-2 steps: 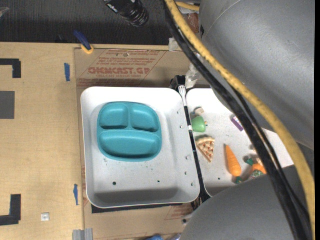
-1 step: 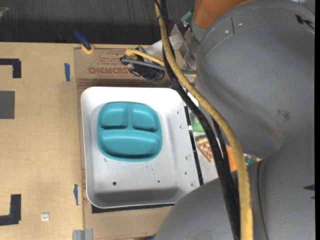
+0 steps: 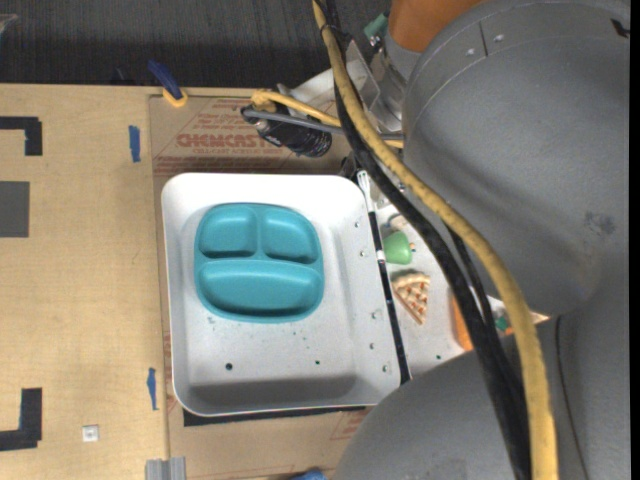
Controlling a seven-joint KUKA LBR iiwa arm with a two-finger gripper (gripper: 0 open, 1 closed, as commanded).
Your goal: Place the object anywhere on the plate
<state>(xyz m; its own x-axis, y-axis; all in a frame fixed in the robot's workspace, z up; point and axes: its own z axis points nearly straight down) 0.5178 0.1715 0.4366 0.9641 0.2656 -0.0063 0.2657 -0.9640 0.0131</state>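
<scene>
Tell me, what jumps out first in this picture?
The huge grey arm fills the right side, with yellow and black cables hanging along it. In the left white bin sits a teal divided plate. Small colourful objects peek out beside the arm.

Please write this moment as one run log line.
plate: teal, in left bin | arm: over right bin | green item, waffle-patterned item: right bin

My bulky grey arm (image 3: 520,168) is filling the right side, yellow and black cables (image 3: 470,268) trailing down it. In the left shallow white bin (image 3: 345,288) a teal three-compartment plastic plate (image 3: 259,261) is lying. Beneath me, in the right bin, a green object (image 3: 398,248) and a waffle-patterned tan piece (image 3: 412,296) are peeking out.
</scene>
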